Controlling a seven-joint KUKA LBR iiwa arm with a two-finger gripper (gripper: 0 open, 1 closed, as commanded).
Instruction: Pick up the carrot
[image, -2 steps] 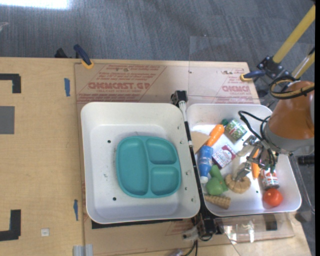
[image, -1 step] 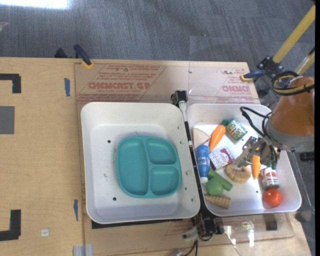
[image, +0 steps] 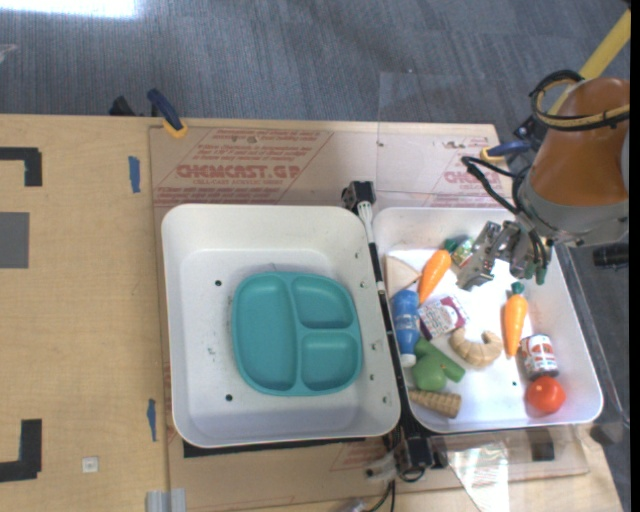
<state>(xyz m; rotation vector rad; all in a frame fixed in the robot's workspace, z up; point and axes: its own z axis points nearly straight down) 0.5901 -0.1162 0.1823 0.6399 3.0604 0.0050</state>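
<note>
Two orange carrots with green tops lie in the right bin (image: 585, 350). One carrot (image: 435, 272) leans near the bin's back left, the other carrot (image: 514, 320) lies upright toward the right wall. My gripper (image: 503, 260) hangs over the back of this bin between the two carrots, a little above them. Its fingers (image: 478, 262) stand apart, open, with nothing between them. The grey arm with its orange band (image: 585, 130) comes in from the upper right.
The right bin also holds a blue bottle (image: 405, 320), a purple-white packet (image: 441, 317), a green toy (image: 436, 368), a croissant (image: 476, 348), a waffle piece (image: 436, 402), a red can (image: 540, 353) and a tomato (image: 545, 396). A teal divided plate (image: 296, 332) sits in the left bin (image: 190, 300).
</note>
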